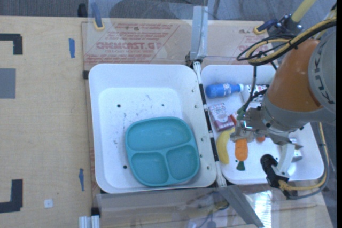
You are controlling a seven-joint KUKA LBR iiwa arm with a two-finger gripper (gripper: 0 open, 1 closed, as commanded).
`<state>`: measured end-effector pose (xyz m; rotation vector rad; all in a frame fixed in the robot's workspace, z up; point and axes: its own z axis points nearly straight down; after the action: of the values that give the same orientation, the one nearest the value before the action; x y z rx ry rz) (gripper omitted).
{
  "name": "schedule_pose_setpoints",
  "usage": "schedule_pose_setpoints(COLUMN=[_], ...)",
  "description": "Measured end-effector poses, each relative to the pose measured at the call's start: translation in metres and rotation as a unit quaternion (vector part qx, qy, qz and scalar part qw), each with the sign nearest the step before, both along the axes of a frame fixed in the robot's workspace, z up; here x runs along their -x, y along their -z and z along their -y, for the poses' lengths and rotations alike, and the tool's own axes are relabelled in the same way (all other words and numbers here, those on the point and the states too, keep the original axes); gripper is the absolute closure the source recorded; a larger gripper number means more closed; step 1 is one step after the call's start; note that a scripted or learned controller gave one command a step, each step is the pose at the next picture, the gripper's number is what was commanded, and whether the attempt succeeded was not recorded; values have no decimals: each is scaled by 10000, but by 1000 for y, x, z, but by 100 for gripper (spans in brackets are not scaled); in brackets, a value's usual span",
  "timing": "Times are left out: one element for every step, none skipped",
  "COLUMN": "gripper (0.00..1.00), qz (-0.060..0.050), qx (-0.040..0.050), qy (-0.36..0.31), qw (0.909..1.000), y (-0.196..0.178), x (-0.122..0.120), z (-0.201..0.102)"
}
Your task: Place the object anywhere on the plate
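The wooden table (43, 131) carries two white bins. The left bin (107, 88) holds a teal plate (162, 150) with three sections. The arm (299, 83) hangs over the right bin (310, 165). Its hand (247, 124) is low over the toys, and it is too hidden to tell if it grips anything. In the right bin lie a blue bottle (222, 89), a yellow banana (222, 148) and a small orange carrot (241, 151) just below the hand.

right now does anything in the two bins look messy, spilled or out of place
Mostly tidy. The left bin has dark specks scattered across its floor beside the teal plate, like dirt or scuffs. In the right bin the blue bottle lies on its side, and a banana, carrot and packet sit bunched together.
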<state>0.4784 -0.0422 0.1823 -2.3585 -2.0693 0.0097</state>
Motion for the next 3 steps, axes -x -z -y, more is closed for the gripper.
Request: schedule_pose_setpoints(gripper=[100, 0, 100], qz=[18, 19, 11], qx=[-10, -11, -9], qy=[-1859, -1857, -1857], qw=[9826, 9826, 9826], y=[0, 0, -9], x=[-24, -24, -24], z=[-62, -62, -62])
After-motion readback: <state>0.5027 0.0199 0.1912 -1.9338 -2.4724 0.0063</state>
